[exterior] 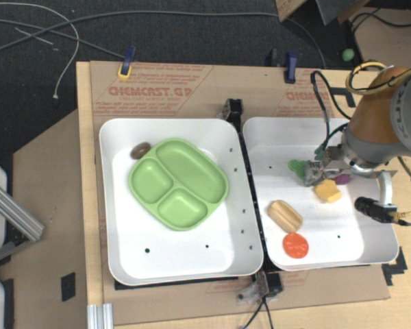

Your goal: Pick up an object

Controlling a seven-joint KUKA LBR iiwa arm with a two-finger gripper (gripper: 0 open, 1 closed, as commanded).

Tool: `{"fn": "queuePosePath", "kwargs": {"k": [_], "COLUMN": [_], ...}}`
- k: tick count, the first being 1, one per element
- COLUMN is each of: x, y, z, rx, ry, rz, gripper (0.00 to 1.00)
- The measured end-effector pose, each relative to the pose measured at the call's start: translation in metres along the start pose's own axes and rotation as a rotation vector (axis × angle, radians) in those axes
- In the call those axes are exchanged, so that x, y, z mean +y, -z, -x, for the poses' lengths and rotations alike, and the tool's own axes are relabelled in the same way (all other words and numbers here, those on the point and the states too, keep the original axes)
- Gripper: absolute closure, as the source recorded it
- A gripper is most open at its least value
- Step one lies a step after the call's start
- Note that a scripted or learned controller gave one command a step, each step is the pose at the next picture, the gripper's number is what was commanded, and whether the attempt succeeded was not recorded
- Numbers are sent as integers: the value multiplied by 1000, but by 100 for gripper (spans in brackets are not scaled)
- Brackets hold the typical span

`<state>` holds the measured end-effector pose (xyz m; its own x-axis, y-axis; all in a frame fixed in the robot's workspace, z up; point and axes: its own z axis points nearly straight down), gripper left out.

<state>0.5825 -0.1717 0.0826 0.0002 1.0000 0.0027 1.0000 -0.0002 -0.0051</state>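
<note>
My bench [178,81] wears printed cardboard; dark carpet [27,67] fills the upper left, crossed by loose grey cables [61,26].

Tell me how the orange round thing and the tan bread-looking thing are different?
The orange round thing is bright orange-red and round like a disc; the tan bread-looking thing is pale brown and longer, lying at a slant. The orange one sits nearer the bin's front edge. Both lie in the right bin, close together.

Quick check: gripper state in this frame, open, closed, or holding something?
Gripper: cannot be told; it sits low in the right bin among a green object and a yellow piece.
</note>
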Motion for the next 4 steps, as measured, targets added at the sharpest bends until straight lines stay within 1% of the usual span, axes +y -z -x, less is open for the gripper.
{"fn": "queuePosePath", "kwargs": {"k": [1, 2, 3, 4], "x": [1, -6, -1, 0], "y": [14, 70, 130, 153], "z": [0, 7, 13, 13], "rx": [-1, -4, -4, -4], "ry": [0, -1, 1, 1], "rz": [6, 8, 10, 10], "gripper": [100, 100, 100, 100]}}
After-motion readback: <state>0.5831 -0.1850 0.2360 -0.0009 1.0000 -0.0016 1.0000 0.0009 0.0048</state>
